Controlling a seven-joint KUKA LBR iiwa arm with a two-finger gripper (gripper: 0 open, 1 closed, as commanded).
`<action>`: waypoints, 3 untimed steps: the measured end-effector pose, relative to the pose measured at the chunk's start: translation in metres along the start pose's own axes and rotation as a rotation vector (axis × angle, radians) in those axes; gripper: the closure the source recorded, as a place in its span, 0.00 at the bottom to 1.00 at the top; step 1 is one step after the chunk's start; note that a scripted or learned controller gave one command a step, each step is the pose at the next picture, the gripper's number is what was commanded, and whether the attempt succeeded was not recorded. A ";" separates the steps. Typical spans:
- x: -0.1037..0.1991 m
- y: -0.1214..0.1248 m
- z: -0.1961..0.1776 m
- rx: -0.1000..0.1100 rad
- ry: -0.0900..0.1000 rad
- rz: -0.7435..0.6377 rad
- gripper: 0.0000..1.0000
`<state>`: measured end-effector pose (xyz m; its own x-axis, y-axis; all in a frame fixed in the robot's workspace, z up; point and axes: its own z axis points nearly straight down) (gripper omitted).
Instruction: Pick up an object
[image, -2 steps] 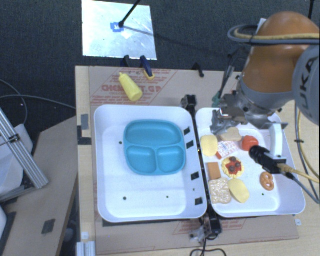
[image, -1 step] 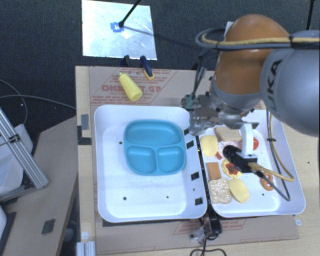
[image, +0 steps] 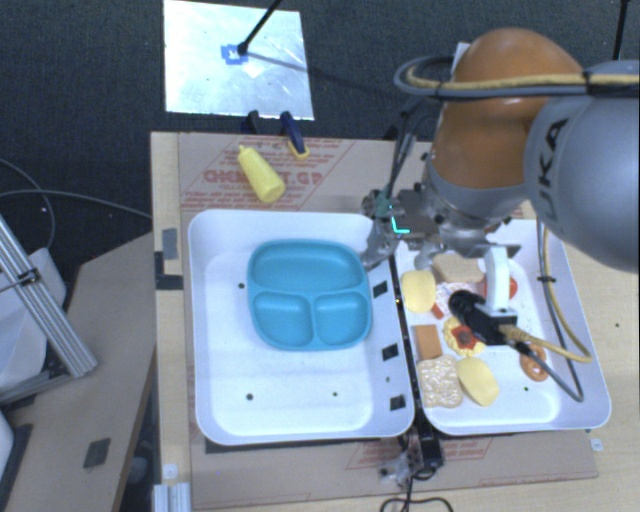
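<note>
Fig. 1. My arm (image: 590, 160) reaching over the right of two white bins.
The left bin (image: 225, 400) holds a blue divided plate (image: 305, 296). The right bin (image: 575, 395) holds the toy foods to pick from: yellow wedge (image: 418, 291), tan slice (image: 457, 268), orange cracker (image: 427, 340), round cracker (image: 438, 382), yellow lump (image: 478, 380). My gripper (image: 432, 243) hangs over that bin's far left part, near the tan slice; wide or narrow, I cannot tell.

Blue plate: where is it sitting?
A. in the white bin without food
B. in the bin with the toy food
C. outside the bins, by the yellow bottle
A: the blue plate lies in the white bin on the view's left, while the toy food is in the other bin and the yellow bottle lies outside both.
</note>
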<state>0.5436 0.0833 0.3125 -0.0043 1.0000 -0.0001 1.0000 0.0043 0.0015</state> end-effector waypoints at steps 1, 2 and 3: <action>0.088 0.026 -0.002 -0.003 0.003 -0.007 0.00; 0.138 -0.024 -0.042 -0.001 0.003 -0.006 0.00; 0.153 -0.058 -0.071 -0.001 0.003 -0.004 0.00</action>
<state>0.4850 0.2359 0.3832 -0.0079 1.0000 0.0030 1.0000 0.0079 0.0021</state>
